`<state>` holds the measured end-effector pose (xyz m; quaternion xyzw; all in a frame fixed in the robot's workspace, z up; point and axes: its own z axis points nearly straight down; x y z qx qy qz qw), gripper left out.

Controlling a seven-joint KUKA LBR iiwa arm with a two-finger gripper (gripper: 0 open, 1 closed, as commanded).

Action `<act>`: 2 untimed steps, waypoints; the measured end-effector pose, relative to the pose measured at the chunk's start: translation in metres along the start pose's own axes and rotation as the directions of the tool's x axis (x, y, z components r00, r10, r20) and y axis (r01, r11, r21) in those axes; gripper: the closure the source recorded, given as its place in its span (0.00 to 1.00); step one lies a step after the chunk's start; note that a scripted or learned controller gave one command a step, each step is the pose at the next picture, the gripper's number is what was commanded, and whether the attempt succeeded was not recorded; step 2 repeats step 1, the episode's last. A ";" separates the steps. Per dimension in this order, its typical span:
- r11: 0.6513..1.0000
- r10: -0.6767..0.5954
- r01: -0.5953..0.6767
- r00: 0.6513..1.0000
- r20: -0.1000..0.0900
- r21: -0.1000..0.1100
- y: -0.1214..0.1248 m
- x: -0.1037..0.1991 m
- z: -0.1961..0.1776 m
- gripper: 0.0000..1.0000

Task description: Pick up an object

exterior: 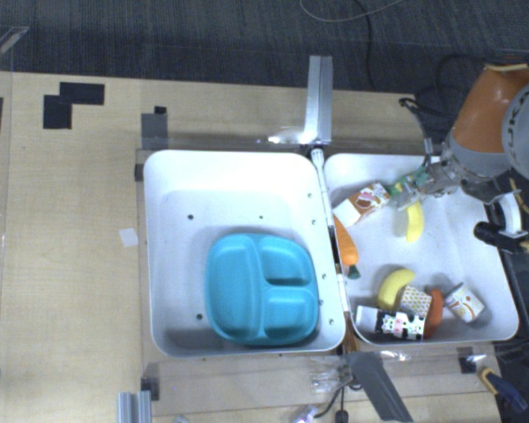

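Arm: the grey arm (502,126) with its orange band reaches in over the far right corner of the right bin (494,324).
Gripper: the gripper (426,183) hangs low over the bin's far end, just above the banana.
Fingers: too small and blurred to read here; whether they are spread or pressed together cannot be told, and nothing is visibly pinched between them.
Target, likely: the banana (413,222), lying just on the near side of the gripper, its long axis running roughly away from the camera.
Key relation: the banana sits just below and nearer the camera than the fingertips, so a short drop toward the bin floor looks like the coming move.
Neighbour: a small carton (363,203) lies just left of the banana, close enough to get nudged.
Elsewhere in the right bin: a carrot (346,247) by the left wall, a lemon (395,285) well nearer the camera.
Left bin (185,192): 1 blue tray (263,287), far from the banana.
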<state>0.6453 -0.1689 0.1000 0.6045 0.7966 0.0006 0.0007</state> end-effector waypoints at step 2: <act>0.949 0.314 -0.314 0.949 0.001 -0.005 0.024 0.023 -0.083 1.00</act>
